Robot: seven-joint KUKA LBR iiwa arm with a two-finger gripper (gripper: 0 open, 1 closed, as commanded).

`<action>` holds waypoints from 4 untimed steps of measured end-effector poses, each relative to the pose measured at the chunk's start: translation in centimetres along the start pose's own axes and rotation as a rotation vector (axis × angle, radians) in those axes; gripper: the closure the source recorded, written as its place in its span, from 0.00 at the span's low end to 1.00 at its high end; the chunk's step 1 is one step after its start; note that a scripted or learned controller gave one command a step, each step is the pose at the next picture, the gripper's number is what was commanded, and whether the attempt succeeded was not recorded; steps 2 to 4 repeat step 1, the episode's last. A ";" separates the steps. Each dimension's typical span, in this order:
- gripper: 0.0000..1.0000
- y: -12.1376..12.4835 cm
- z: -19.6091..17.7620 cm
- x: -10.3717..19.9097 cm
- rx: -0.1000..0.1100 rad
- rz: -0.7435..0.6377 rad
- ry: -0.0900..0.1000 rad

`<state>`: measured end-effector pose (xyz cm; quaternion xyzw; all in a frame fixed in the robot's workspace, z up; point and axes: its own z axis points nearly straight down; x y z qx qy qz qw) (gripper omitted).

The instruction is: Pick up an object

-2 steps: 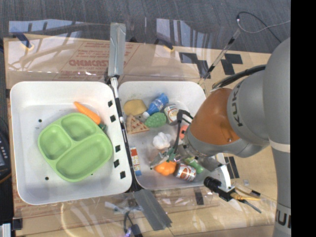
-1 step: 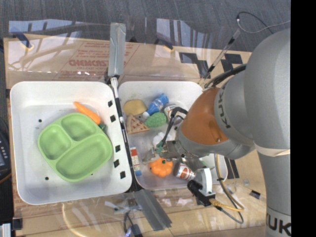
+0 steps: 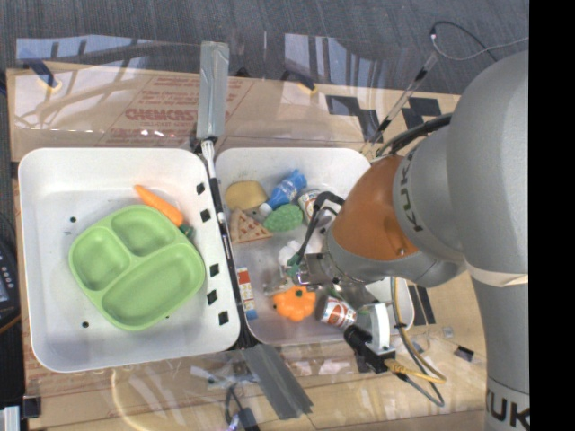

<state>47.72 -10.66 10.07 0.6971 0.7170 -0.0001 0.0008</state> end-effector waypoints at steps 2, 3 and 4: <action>1.00 2.0 -12.4 0.7 0.002 0.042 0.002; 1.00 2.0 -12.4 0.7 0.002 0.042 0.002; 1.00 2.0 -12.4 0.7 0.002 0.042 0.002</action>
